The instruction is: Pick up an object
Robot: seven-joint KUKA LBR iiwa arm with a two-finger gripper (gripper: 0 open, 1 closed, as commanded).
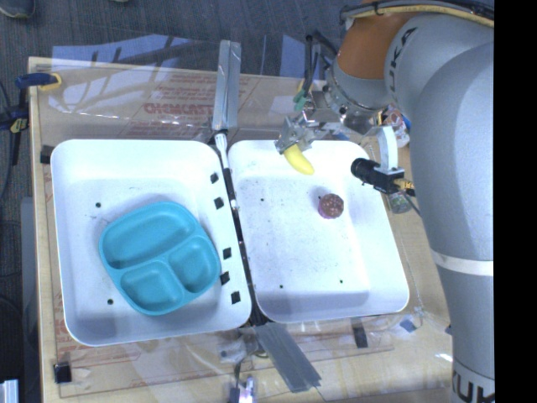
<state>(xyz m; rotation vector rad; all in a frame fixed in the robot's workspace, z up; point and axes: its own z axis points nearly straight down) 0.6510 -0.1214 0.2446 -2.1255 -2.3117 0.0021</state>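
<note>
A small yellow banana-shaped object (299, 161) is at the back of the right bin (382, 296), close to its far wall. My gripper (294, 143) reaches in from the upper right and sits right over the object's upper end, with the fingers shut on that end. A round, dark purplish-brown object (331, 206) lies on the right bin's floor, to the right of and nearer than the yellow one, apart from the gripper.
The left bin (71, 225) holds a blue divided plate (159, 257). A divider with black clips (226, 225) runs between the bins. The grey arm (445, 99) looms over the right bin's right side. A black fitting (373, 175) sticks out near the bin's right rim.
</note>
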